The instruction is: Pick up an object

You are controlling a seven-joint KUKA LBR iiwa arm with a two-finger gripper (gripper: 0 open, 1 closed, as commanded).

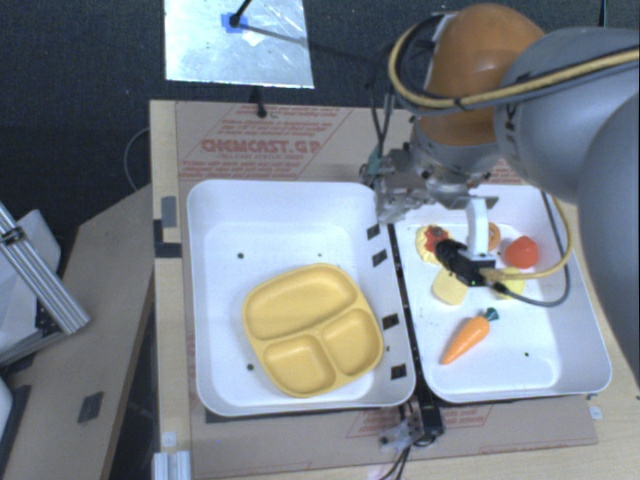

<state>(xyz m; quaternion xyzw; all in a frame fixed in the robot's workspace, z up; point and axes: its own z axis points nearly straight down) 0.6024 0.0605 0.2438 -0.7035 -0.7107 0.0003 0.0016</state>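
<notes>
claw (399, 204) by corner of right bin (572, 340)

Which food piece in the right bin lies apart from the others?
The orange carrot with the green top: it lies alone near the front, while the others crowd behind it.

A yellow three-section plate (312, 328) lies flat in the left bin (203, 298). In the right bin (545, 363), an orange carrot (468, 336) lies slantwise, near a yellow chunk (447, 289) and a red ball (521, 252).
</notes>
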